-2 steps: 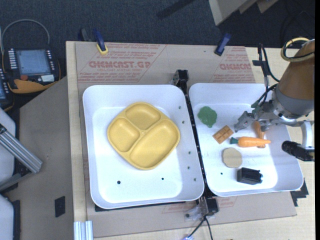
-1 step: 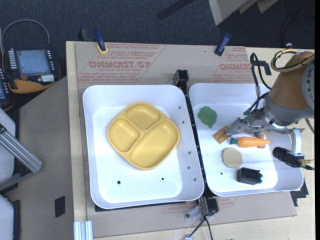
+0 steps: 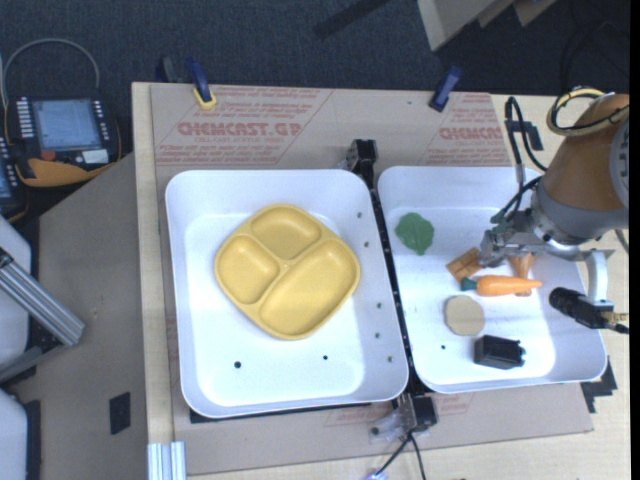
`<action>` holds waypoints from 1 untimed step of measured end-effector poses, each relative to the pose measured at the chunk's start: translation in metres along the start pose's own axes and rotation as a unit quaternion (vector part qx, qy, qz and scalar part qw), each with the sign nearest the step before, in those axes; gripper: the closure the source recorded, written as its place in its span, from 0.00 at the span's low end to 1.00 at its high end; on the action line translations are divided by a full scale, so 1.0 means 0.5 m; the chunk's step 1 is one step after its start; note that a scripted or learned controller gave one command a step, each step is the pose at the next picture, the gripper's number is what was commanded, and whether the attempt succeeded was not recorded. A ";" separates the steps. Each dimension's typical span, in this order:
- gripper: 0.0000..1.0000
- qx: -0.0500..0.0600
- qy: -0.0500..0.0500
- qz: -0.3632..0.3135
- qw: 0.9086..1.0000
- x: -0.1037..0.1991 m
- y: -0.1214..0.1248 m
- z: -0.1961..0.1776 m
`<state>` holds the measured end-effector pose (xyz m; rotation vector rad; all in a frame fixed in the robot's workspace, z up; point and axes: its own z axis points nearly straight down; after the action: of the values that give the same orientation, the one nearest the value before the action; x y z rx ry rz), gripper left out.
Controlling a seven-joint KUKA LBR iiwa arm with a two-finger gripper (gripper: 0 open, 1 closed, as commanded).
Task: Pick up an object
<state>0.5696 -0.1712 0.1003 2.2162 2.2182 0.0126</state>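
The fingers of the gripper (image 3: 497, 251) hang low in the right bin (image 3: 435, 363), but the wrist hides whether they are apart or together, so it cannot be told. Taking the carrot (image 3: 507, 287) as landmark: the fingers sit just above its left end, a small brown block (image 3: 463, 264) lies just up-left of it, a tan round disc (image 3: 464, 315) just below-left, a black block (image 3: 498, 352) further below, and a green leafy piece (image 3: 414, 232) well up-left. The left bin (image 3: 190, 268) holds a yellow divided plate (image 3: 287, 270), far left of the carrot. The likely risk is crowding: the fingers could strike two pieces together, nudging the carrot aside or closing on nothing.
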 end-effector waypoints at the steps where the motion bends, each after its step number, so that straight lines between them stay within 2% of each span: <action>1: 1.00 0.001 -0.002 -0.001 1.000 0.012 0.016 -0.121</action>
<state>0.5771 -0.1655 0.1609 2.2142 2.2186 0.0055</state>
